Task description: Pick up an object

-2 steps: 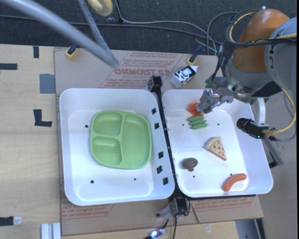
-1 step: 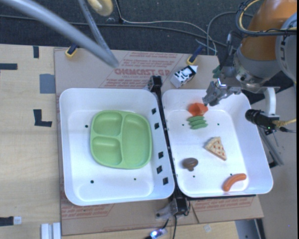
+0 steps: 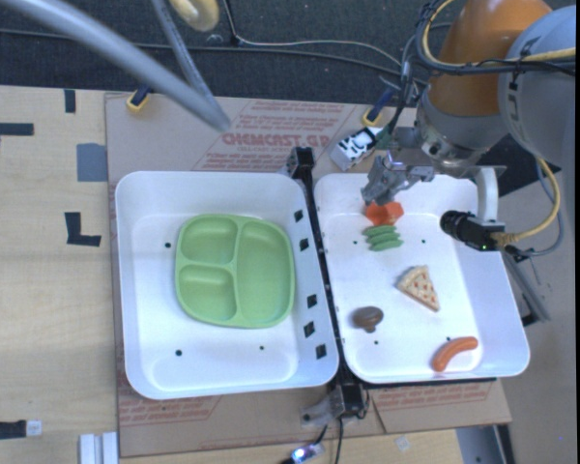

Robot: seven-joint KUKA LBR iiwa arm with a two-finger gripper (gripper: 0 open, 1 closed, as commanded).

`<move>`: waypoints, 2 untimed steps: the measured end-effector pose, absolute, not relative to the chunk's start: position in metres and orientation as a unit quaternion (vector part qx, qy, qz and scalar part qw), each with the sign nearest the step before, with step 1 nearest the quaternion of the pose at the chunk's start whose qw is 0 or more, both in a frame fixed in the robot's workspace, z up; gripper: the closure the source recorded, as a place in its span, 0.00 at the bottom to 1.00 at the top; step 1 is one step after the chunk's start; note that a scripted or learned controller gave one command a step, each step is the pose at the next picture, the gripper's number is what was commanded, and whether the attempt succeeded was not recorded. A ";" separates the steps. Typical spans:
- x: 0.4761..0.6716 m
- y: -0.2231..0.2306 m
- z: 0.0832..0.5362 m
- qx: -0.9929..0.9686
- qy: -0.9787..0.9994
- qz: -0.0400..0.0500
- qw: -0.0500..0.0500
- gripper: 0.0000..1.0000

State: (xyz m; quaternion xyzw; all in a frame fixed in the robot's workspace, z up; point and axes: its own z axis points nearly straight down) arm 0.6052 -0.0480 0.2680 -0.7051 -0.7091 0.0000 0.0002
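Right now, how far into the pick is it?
Done: the gripper has reached the right bin, right at the orange toy above the green one. In hand: nothing visibly held. Left: grasp and lift. Pizza slice, brown piece and sausage lie untouched.

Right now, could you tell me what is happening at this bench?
The arm's gripper is down at the far end of the right bin, directly over a small orange-red piece beside a green toy. A pizza slice, a brown piece and a sausage lie nearer. The left bin holds a green divided tray.
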 end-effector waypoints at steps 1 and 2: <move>0.601 -0.005 0.259 -0.705 -0.709 0.001 0.001 1.00; 0.605 0.049 0.239 -0.705 -0.709 0.001 0.001 1.00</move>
